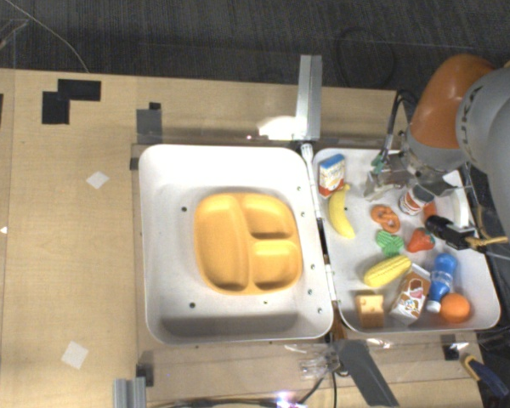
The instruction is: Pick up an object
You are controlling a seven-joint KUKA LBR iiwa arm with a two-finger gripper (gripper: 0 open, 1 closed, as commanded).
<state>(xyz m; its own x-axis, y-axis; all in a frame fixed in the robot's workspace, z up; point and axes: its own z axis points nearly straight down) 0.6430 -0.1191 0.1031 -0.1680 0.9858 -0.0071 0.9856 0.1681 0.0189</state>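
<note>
Along the lower edge of the right bin (493, 313): a tan block (370, 307), a carton (410, 296), an orange (456, 308), a blue bottle (443, 275). Mid-bin: corn cob (386, 269), long axis running lower left to upper right; banana (340, 212), lying near-vertical. Upper right: tool (389, 173), grip state cannot be told. The banana lies just left and below it, the closest candidate. Left bin holds a yellow tray (245, 241).

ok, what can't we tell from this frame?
- End effector, camera view: finger state unreadable, too small and partly under the arm's wrist.
- Red-and-white can: partly covered by the wrist, label illegible.
- Small carton and brown box: print too small to read.
- Arm: cut off by the right edge.
</note>
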